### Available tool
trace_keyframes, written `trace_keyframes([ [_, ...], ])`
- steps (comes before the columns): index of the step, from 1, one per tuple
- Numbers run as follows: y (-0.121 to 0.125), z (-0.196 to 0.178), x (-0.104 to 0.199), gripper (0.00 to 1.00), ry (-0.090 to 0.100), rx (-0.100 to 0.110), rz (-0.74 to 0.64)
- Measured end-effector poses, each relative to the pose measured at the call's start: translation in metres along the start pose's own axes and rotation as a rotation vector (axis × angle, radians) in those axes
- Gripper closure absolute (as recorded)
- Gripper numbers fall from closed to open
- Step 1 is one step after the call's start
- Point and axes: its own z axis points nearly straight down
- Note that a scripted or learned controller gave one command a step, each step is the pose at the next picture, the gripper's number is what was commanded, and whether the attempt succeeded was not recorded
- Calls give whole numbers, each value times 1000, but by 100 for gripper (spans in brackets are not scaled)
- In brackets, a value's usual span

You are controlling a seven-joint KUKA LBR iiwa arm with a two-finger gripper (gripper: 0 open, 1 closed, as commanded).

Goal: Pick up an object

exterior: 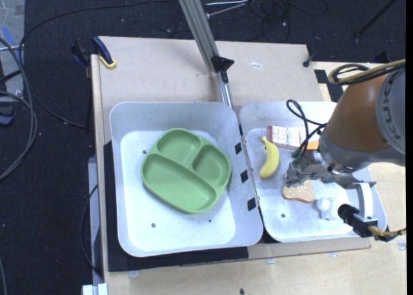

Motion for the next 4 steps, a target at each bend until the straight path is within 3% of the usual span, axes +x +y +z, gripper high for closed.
trace_keyframes([
  [1, 7, -45, -3, 100, -1, -2, 1],
  [2, 8, -63, -3, 100, 0, 0, 1],
  [4, 10, -80, 102, 100, 2, 2, -5],
])
